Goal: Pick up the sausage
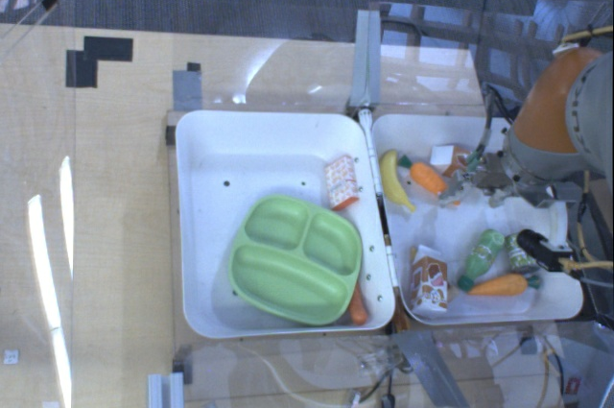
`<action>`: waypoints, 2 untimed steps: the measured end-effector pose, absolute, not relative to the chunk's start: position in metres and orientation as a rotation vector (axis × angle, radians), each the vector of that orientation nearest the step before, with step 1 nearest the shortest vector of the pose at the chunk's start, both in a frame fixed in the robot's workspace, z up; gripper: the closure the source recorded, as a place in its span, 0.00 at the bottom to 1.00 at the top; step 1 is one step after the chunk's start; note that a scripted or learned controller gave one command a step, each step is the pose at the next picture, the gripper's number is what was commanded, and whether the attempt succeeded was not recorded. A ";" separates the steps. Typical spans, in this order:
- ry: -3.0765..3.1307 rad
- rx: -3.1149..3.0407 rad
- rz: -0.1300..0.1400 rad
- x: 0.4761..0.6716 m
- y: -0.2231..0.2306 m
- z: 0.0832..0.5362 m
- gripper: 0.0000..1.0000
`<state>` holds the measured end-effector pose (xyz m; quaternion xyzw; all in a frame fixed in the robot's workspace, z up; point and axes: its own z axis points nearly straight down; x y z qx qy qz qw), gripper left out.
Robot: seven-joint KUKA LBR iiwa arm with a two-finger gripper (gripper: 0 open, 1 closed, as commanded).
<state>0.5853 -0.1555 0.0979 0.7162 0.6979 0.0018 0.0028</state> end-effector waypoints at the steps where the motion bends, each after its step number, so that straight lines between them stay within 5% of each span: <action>1: 2.200 2.230 0.012 0.547 -0.151 0.089 0.00; 2: 2.223 2.206 0.009 0.615 -0.160 0.088 0.00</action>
